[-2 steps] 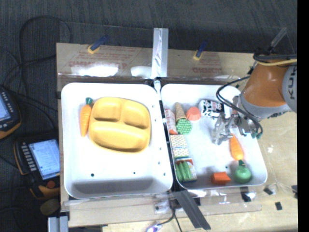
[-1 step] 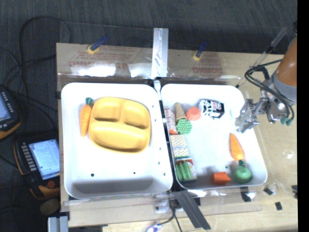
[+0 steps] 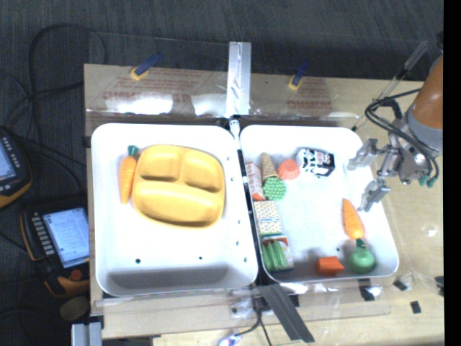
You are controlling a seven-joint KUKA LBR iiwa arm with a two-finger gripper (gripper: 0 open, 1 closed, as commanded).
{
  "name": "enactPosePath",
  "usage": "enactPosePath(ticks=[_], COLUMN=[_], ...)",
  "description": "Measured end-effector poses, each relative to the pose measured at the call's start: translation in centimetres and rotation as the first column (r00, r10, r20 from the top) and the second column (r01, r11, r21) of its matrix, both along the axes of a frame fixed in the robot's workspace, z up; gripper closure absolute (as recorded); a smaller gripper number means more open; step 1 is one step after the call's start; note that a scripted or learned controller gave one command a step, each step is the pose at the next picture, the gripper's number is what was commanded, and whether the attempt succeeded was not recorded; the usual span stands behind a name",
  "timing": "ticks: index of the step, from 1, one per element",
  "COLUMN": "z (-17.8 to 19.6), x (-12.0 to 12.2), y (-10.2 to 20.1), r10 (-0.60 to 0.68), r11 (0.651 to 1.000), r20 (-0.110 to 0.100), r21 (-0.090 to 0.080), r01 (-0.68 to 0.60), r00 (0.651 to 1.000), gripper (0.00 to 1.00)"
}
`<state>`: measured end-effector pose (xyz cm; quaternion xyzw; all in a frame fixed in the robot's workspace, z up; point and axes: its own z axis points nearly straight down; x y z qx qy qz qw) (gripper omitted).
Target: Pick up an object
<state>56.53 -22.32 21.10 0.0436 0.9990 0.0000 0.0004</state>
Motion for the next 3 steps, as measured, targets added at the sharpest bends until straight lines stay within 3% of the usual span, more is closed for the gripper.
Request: enactPosePath(ticks=[1,2,3], z=[-11.8,-12.1,-11.2], x=[-0.4,-4.6,-4.5], y=[0.1,0.9,0.9], r10=[-0.029,-0.119,-0.116], r11=[1.0,0.993,0.993], r20=[0.0,0.017,0.015], r21=[0.001,-0.003,-0.004], r01=[0.029,0.119,0.117], r00=[1.0,0.993,0.993], gripper=[0.0,0.0,1.0])
